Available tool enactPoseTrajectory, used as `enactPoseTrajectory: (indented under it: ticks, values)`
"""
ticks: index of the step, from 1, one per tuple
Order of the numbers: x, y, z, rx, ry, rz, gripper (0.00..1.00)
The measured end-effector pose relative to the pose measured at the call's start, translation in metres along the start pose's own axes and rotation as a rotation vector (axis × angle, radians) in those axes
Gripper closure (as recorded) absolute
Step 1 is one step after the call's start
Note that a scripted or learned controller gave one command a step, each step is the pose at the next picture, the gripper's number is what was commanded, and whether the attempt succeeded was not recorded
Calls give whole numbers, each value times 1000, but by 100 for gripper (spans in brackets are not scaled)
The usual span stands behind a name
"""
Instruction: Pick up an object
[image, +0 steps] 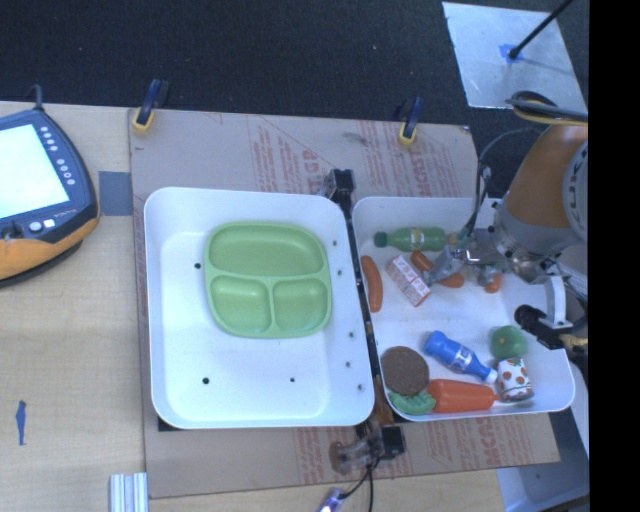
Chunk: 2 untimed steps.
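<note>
Right bin (560, 405): green bottle (410, 239), blue bottle (456, 355), carrot (462, 396), sausage (372, 283), all lying flat.

Arm (545, 190) in from the right edge, upper half of view. Orange band facing the camera, grey housing beside it at the far right. Wrist pitched down and toward the left. Dark cable looped over the upper side of the wrist, running down toward the tool. Gripper (462, 258) at the low end of the wrist, metal, pointing left and slightly down, sitting low. Fingers too small and cluttered to read. Nothing visibly between them. Second dark bracket or cable part hanging below the wrist, lower right.
</note>
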<state>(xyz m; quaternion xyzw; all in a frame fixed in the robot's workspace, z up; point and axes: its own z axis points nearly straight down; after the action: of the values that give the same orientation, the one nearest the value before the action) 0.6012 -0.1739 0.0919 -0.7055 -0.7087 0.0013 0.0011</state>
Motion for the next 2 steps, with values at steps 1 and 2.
enactPoseTrajectory:
  ticks: [1, 2]
  values:
    - [-1, 0, -10, 2, 0, -3, 100]
    - [-27, 5, 0, -2, 0, 2, 100]
